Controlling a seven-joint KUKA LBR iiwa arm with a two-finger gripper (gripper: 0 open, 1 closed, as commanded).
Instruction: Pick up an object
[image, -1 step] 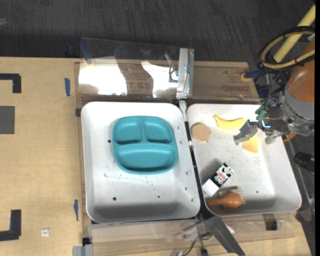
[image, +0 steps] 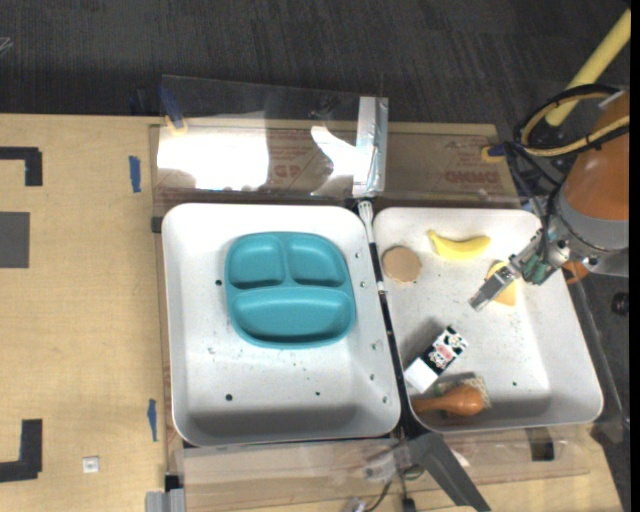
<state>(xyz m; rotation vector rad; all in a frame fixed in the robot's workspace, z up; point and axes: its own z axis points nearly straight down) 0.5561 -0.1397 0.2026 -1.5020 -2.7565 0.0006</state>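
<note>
My gripper (image: 492, 291) sits low over the right bin (image: 560, 390), near its right-hand wall, with the fingers pointing down and to the left. I can't tell from this angle how far apart they are, and I see nothing held between them. Just beside the tips, partly tucked under the wrist, lies a small yellow-orange piece (image: 505, 293) — too hidden for me to name it or judge a hold on it.

Further out in the same bin: a banana (image: 458, 243) near the far wall, a round tan disc (image: 401, 264) just left of it, a small black-and-white carton (image: 440, 356) toward the near side, and an orange carrot-like item (image: 455, 400) against the near wall. The left bin (image: 190, 330) holds a teal divided plate (image: 290, 287).

If I had to pick a target, I'd go for the banana. It looks like a toy (probably light, hard plastic), so smooth and curved — liable to squirt out of a two-finger pinch. I'd close across its middle, square to the long axis, where the body is thickest. The disc looks too flat to get fingers under, and the carrot is crowded by the bin wall.
</note>
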